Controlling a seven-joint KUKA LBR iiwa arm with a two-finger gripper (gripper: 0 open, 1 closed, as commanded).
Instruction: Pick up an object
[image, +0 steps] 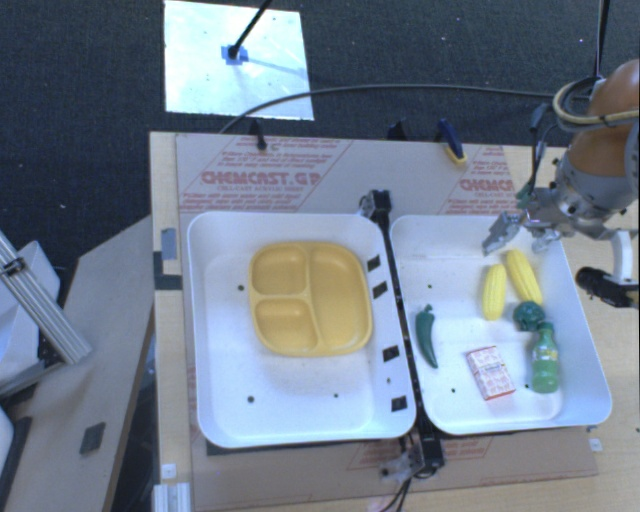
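- Two bins are sitting side by side on the surface (170, 150): left bin (225, 400), right bin (585, 400).
- Left bin is holding one yellow tray (308, 298) with three compartments, lying flat near the bin's middle.
- Right bin is holding every loose candidate for the pick:
  - two corn cobs, cob one (494, 291) and cob two (524, 277), lying just beside each other toward the far side;
  - green pepper (427, 336) lying near the bin's left wall, well apart from the rest;
  - dark green lump (529, 317), too small to identify, lying just below cob two;
  - green bottle (544, 362) lying on its side near the right wall, touching or nearly touching the lump;
  - small carton (490, 372) with red print, lying flat just left of the bottle.
- Gripper (518, 231) is hanging over the far edge of the right bin, near the cobs' upper ends; its fingers are standing spread apart with nothing between them.
- Progress, as judged: nothing is being held and every item is resting on a bin floor, so the pick is looking not yet made. Descent, closing on an item and lifting are all remaining; the cobs are lying closest to the gripper.
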